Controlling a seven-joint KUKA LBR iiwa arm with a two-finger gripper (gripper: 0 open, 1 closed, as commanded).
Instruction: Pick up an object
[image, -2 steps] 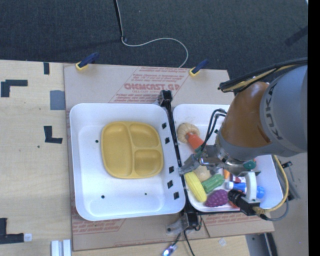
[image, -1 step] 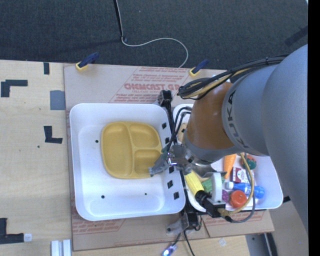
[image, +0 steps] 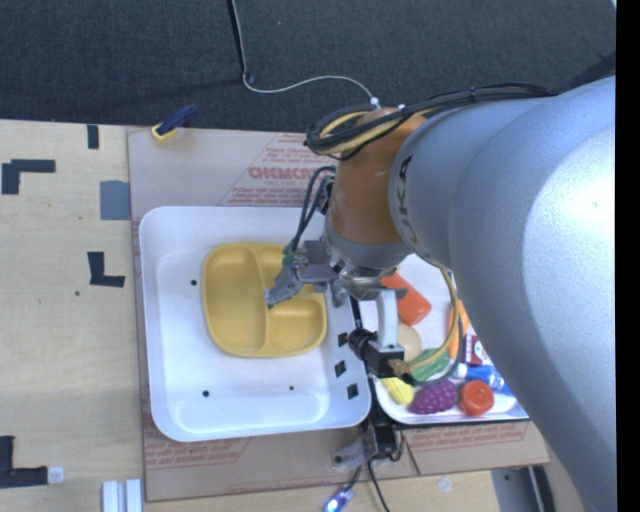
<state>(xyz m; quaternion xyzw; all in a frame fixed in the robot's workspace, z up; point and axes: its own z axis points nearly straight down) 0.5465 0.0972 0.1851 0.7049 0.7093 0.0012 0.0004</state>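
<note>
Here the tool (image: 283, 287) hovers over the yellow plate (image: 240, 305).

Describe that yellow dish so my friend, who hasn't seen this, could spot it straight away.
Find the two shallow white bins on the bench and take the left bin. In its middle lies a yellow divided plate, with the gripper over its right side. It is all one yellow and moulded into compartments, unlike the small toy fruits heaped in the right bin.

Yellow divided plate (image: 262, 298) in white bin (image: 170, 330); purple, perhaps grapes (image: 433, 398).
</note>
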